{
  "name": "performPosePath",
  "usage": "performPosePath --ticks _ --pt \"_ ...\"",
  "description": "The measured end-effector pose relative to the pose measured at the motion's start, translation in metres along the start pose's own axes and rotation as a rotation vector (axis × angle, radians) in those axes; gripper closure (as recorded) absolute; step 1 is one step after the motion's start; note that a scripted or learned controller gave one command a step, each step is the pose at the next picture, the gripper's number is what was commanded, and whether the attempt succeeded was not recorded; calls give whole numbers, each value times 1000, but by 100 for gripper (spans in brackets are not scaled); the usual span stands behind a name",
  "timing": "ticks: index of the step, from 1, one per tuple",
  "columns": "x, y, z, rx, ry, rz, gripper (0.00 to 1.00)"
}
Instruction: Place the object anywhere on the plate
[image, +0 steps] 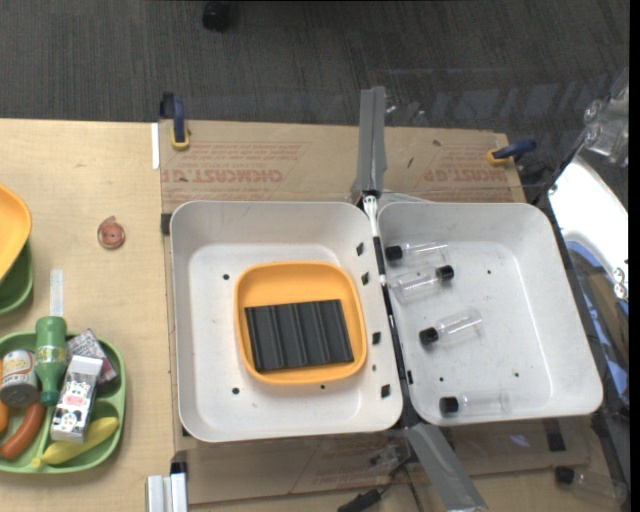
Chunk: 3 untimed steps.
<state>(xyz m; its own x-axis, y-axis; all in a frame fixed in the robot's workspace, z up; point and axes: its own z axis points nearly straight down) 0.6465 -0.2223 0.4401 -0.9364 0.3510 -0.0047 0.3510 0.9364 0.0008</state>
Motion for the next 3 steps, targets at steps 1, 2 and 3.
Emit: performPosePath --ticks 1,2,3 --pt "-2 1 -2 -1 -1 -327 100" --pt "116 -43 -2 -2 3 -516 100" --pt "46 -17 -1 -2 1 -761 100"
